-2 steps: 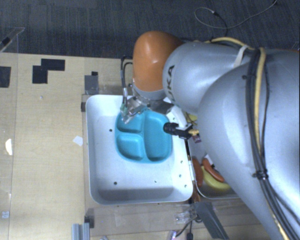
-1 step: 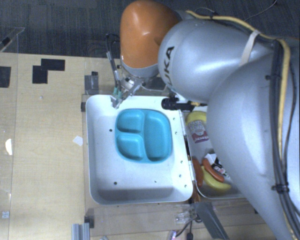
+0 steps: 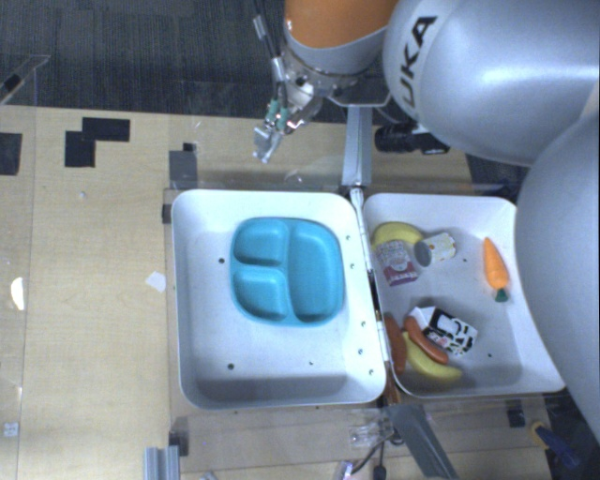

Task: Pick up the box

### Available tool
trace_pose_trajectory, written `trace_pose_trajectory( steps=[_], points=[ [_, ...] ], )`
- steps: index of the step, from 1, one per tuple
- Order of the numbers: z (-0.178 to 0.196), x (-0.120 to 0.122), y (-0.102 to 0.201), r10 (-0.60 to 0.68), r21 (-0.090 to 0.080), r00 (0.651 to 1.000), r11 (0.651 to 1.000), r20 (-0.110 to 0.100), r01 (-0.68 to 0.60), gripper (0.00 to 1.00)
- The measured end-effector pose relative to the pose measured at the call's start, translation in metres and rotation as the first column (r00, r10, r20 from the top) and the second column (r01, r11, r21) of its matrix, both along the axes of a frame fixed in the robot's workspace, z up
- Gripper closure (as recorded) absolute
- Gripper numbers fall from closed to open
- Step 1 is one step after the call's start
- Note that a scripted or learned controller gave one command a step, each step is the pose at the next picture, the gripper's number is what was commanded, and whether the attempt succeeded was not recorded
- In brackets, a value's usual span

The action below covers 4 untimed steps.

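Note:
A small black-and-white box (image 3: 450, 330) lies tilted in the right bin (image 3: 525, 366), near its front, resting against a banana (image 3: 433, 362). My gripper (image 3: 267, 145) hangs high beyond the back edge of the left bin (image 3: 202, 375), far from the box and up to its left. Nothing shows in the gripper. The grey arm with its orange band (image 3: 333, 21) fills the top right and covers part of the right bin's far side.
A blue divided plate (image 3: 286, 269) lies in the left bin. The right bin also holds a yellow fruit (image 3: 396, 232), a red-and-white packet (image 3: 399, 265), a small can (image 3: 437, 248), a carrot (image 3: 495, 265) and a red sausage (image 3: 396, 343).

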<state>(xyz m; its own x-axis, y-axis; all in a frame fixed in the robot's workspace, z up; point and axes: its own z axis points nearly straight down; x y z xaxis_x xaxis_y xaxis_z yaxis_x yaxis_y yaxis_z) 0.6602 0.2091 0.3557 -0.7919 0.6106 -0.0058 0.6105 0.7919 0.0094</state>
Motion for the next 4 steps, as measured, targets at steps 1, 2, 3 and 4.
trace_pose_trajectory(
  steps=[1, 2, 3, 4],
  points=[
    [0.051, -0.014, -0.012, -0.012, 0.000, 1.000, 1.000, -0.001, 0.012, 1.00],
    [0.003, -0.022, 0.022, 0.091, -0.001, 0.996, 0.996, -0.003, -0.091, 1.00],
    [-0.112, -0.001, 0.027, 0.271, -0.002, 0.962, 0.962, -0.003, -0.271, 1.00],
    [-0.145, -0.022, 0.026, 0.317, -0.002, 0.949, 0.949, -0.002, -0.317, 1.00]
  ],
)
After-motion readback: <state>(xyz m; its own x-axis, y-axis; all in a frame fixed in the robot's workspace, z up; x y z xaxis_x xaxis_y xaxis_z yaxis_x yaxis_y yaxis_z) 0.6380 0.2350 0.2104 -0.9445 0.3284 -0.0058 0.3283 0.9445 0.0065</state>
